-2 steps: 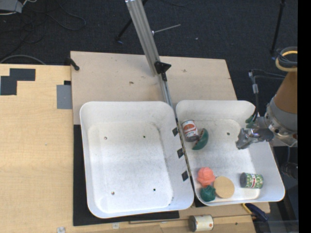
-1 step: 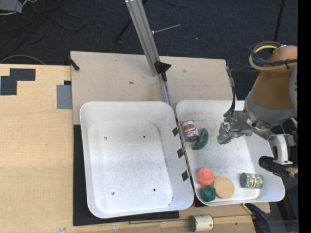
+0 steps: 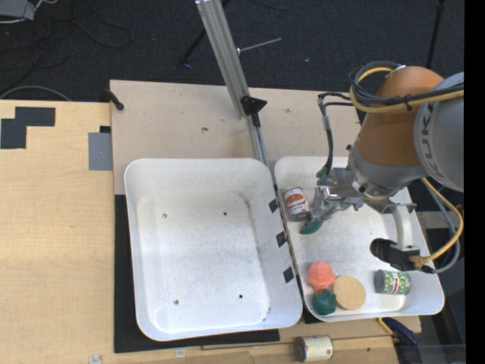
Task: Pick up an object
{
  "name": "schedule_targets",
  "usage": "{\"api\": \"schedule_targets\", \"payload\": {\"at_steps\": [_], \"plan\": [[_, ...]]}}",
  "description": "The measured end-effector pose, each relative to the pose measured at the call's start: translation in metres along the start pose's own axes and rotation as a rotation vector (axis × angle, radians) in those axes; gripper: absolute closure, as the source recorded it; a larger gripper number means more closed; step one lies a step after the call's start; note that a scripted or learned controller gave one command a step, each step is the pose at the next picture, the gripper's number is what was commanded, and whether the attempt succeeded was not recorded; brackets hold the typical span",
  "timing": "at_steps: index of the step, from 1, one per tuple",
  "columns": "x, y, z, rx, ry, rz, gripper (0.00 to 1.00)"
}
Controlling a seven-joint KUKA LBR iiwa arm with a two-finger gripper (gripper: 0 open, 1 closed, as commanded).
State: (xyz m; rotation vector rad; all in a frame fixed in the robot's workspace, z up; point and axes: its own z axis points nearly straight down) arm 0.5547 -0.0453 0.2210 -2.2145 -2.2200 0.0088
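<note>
Looking down from the camera view, I see the arm [image 3: 402, 127] reaching into the right bin [image 3: 424, 298], its pincer [image 3: 318, 217] low beside a small red-and-white can [image 3: 295, 202] near the bin's left wall; whether the pincer is wide or narrow I cannot tell. Near the front edge lie an orange lump [image 3: 320, 274], a green lump [image 3: 325, 302], a tan disc [image 3: 350, 292] and a green can [image 3: 392, 282]. The left bin [image 3: 151, 174] sits alongside on the tabletop [image 3: 174, 120].
</note>
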Motion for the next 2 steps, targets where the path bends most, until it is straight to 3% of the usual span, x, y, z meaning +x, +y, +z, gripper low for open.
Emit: {"api": "schedule_targets", "payload": {"at_steps": [2], "plan": [[0.107, 0.026, 0.002, -0.001, 0.000, -0.003, 1.00]]}}
